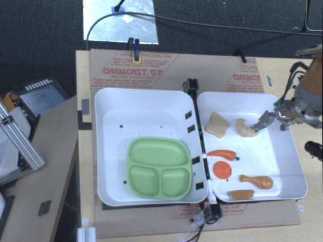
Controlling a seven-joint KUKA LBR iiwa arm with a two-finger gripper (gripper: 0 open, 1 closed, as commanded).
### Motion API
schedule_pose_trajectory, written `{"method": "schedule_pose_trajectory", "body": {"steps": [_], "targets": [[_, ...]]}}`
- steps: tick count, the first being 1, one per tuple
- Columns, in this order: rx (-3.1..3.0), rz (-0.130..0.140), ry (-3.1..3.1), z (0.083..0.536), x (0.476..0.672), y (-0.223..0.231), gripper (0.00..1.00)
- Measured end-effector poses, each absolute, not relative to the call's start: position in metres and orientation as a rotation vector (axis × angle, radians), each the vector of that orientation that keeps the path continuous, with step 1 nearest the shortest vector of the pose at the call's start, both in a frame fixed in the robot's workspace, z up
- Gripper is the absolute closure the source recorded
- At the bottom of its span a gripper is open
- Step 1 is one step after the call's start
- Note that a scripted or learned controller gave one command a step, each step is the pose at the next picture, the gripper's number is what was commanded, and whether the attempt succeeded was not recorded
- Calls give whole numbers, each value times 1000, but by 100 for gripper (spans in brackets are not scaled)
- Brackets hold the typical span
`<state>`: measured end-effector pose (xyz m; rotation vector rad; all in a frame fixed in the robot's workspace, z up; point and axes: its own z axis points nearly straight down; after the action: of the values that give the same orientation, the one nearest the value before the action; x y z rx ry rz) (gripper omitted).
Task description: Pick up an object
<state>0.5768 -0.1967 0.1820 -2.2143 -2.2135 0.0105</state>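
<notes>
Curled pale piece (246, 128): lay in the right bin (287, 150), touching or just short of the pincer's tip on its left side; contact could not be confirmed.
Pincer (263, 121): hung low over the right bin, reaching in from the right; whether its fingers stood apart or together could not be told; nothing was seen between them.
Tan bread-like piece (217, 125): left of the pincer, beyond the curled piece.
Red pepper (222, 155): below and left of the pincer.
Orange round piece (222, 170): just below the pepper.
Drumstick (257, 181): well below the pincer.
Brown flat piece (240, 194): farthest below, near the bin's front wall.
Left bin (141, 110): well left of the pincer, holding a green divided tray (159, 167).
</notes>
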Motion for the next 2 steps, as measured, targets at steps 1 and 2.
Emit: {"method": "schedule_pose_trajectory", "body": {"steps": [1,2], "targets": [[-2219,-1,-2226,190,580,-196,0],[-2218,2,-2222,148,576,-195,0]]}}
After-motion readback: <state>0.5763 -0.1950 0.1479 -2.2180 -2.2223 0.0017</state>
